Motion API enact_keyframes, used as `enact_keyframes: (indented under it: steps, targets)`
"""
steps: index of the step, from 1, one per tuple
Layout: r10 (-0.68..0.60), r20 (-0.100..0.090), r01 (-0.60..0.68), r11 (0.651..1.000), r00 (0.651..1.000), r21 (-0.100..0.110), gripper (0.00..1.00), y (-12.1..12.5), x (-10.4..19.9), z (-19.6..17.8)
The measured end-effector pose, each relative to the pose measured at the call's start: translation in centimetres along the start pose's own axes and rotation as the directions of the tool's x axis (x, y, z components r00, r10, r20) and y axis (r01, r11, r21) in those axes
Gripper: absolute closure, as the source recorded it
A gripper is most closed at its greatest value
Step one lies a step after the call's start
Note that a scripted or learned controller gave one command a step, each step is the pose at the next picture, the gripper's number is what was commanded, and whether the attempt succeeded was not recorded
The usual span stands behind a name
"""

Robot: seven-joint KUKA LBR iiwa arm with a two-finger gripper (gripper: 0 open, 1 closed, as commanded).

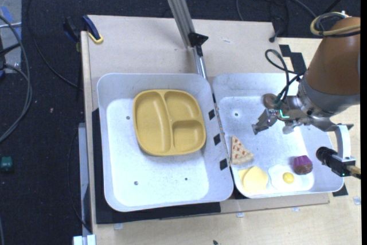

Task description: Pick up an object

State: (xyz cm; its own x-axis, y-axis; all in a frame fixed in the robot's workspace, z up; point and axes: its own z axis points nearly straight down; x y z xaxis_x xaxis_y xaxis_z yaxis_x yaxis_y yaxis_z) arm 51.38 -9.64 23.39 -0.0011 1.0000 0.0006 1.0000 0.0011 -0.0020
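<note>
My gripper (274, 126) hangs over the middle of the right bin (252, 89). Its fingers stand apart and I see nothing between them. Below and left of it a pizza slice (240, 150) lies by the bin's left wall. Along the front of the same bin lie a yellow round piece (255, 178), a fried egg (287, 177) and a purple piece (303, 164). The gripper touches none of them.
A yellow divided plate (169, 121) lies in the left bin (114, 181). A grey pole (178, 0) slants from the back toward the gap between the bins. Cables run over the dark floor around the bench.
</note>
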Motion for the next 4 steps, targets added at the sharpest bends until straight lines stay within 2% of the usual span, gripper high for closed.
enact_keyframes:
  steps: [1, 3, 4]
  targets:
    - [0.0, 0.0, 0.0, 1.0, 1.0, -0.001, 0.0, 0.0, 0.0, 0.0]
    - [0.003, -0.001, -0.003, 1.0, 1.0, 0.001, 0.0, -0.4, 0.0, 12.5]
    - [0.0, -0.004, 0.0, 1.0, 1.0, -0.006, 0.0, -0.2, 0.2, 13.8]
